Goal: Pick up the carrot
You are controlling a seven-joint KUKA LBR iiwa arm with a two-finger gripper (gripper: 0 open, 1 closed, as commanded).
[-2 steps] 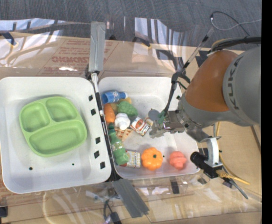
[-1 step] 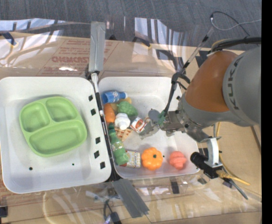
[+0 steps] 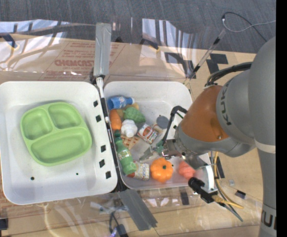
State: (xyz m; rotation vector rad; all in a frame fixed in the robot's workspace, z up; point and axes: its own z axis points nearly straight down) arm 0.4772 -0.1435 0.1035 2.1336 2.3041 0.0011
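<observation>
One fixed camera overlooks both bins [image 3: 15, 147] obliquely.

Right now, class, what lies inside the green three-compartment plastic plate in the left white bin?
Nothing visible: all compartments of the green three-compartment plastic plate show bare; what's underneath it is covered.

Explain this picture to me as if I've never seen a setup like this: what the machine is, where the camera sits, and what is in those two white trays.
The single camera looks down at a slant on a bench. The big grey machine with the orange band is a robot arm reaching in from the right; it is meant to pick up the carrot. Its gripper is low over the right bin, but I cannot tell whether it holds anything. That bin holds toy food: the carrot by its left wall, a small pumpkin, a blue bottle, something green and leafy and more. The left bin holds a green divided plate.
</observation>
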